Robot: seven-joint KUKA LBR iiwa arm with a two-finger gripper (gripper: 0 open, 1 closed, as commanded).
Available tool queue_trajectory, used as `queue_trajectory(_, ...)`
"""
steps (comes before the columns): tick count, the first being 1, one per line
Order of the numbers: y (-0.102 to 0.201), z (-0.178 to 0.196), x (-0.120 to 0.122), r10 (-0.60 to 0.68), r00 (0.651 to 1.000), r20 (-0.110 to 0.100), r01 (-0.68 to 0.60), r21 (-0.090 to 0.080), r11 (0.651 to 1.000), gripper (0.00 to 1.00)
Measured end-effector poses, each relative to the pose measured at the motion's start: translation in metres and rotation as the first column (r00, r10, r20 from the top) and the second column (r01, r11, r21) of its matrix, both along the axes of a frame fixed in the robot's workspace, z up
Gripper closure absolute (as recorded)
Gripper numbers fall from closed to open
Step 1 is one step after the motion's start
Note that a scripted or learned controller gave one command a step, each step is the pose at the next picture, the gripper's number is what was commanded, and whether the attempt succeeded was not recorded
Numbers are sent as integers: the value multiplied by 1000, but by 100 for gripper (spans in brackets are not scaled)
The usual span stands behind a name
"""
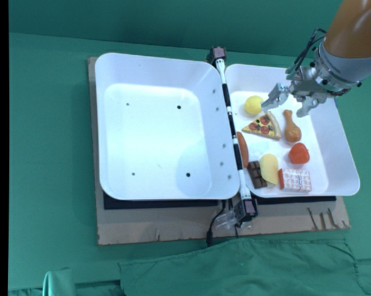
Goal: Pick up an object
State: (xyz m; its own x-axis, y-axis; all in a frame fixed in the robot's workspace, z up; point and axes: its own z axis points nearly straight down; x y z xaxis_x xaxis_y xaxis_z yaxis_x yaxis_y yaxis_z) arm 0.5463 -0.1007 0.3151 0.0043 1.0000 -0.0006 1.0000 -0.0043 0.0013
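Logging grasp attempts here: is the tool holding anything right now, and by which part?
Nothing is held. The tool hovers open above the right bin, over the toy chicken drumstick, with nothing between its fingers.

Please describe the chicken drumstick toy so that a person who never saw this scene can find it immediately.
Look in the right white bin, in its upper half, just below the gripper. The drumstick lies between the pizza slice and the bin's right wall. It alone is brown, with a thin bone end and a rounded body.
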Motion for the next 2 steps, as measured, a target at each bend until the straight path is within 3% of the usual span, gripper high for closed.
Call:
queue_trajectory(1,0,0,0,0,1000,0,0,0,1000,0)
queue_trajectory(2,7,-47,-6,1,1000,-4,-1,0,1000,0)
